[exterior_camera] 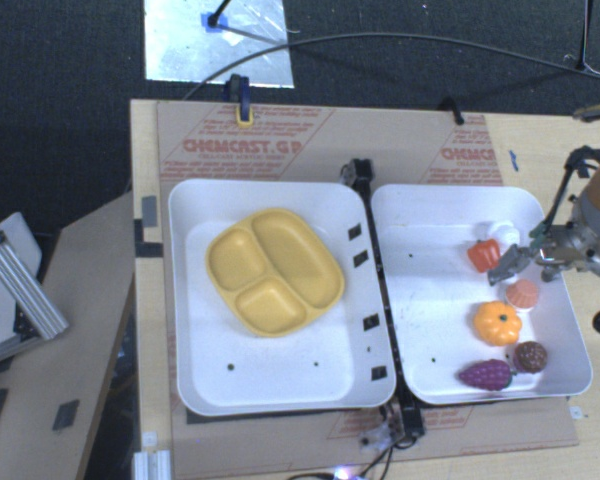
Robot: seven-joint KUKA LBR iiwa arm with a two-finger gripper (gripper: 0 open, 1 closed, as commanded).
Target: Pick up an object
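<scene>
Hand (507, 265) reaches in from the right over the right bin (430, 298), low, fingers pointing left toward the bin's upper right part. Fingertips look slightly parted around nothing I can make out; can't tell for sure whether spread or pressed together, too small and dark. Nothing seen pinched between them.

Closest candidate: red-orange toy (483, 255), just left of the fingertips, touching or nearly so, can't tell which. A white piece (504, 233) sits just above it. Pink shell-like toy (522, 294) lies just below the hand, close beside it. Orange pumpkin (497, 323) further down, then brown round piece (530, 356) and purple grape cluster (486, 374) near the bin's lower right corner; grape cluster's long axis runs left-right.

Key relation: red-orange toy lies left of the fingertips, along the reach direction, so my guess is a short push forward and down would bracket it. Pink toy is about as near, but off to the side, under the hand.

Left bin (195, 368) has a yellow divided plate (274, 271), well apart from the hand. Both bins sit on the worktop (145, 148).

Judgement: approach stage, pick not yet made.
</scene>
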